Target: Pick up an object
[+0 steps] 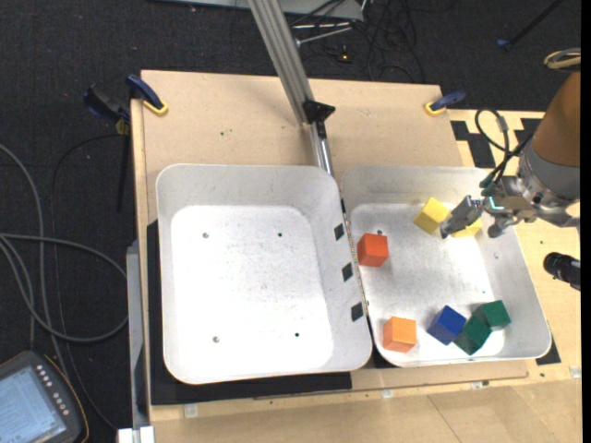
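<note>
Yellow is the colour nearest the end effector [468, 218], which hangs low over the right bin [517, 280] just beside a yellow block [432, 216], though whether it is released or clenched cannot be told from this slanted look. An orange-red cube [372, 248], an orange cube [399, 333], a blue cube [449, 324] and two green blocks [484, 325] lie apart from it. Coming down off-centre could nudge the yellow block aside rather than trap it, leaving nothing grasped.
</note>
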You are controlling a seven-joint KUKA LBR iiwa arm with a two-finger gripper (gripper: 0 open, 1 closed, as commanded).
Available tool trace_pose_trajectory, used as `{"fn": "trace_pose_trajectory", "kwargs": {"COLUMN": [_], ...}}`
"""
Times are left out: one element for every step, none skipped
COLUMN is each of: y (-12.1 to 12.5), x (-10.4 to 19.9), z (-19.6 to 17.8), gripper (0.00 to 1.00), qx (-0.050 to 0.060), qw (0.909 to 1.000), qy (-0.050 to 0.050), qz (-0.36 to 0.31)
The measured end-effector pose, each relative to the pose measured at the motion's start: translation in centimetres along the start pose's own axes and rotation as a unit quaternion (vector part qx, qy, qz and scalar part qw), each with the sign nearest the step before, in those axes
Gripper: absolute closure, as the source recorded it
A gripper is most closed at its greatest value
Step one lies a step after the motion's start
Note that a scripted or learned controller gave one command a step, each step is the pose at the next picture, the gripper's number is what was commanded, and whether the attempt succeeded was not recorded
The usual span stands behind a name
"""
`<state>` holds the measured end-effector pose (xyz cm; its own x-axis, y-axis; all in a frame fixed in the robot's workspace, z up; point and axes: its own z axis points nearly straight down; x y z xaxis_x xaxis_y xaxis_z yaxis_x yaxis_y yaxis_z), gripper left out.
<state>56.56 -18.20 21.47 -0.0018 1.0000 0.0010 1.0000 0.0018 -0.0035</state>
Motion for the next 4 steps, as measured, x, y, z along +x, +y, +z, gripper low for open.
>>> {"fn": "trace_pose_trajectory", "kwargs": {"y": [0.1, 0.4, -0.4, -0.4], "x": [0.0, 0.9, 1.2, 1.2], "z": [-0.2, 5.6, 10.2, 12.0], "gripper": [0.0, 0.0, 0.0, 0.0], "qx": [-0.002, 0.001, 0.0, -0.001], "qw": [1.0, 1.0, 1.0, 1.0], "qy": [-0.001, 0.0, 0.0, -0.001], "qz": [0.0, 0.0, 0.001, 0.001]}}
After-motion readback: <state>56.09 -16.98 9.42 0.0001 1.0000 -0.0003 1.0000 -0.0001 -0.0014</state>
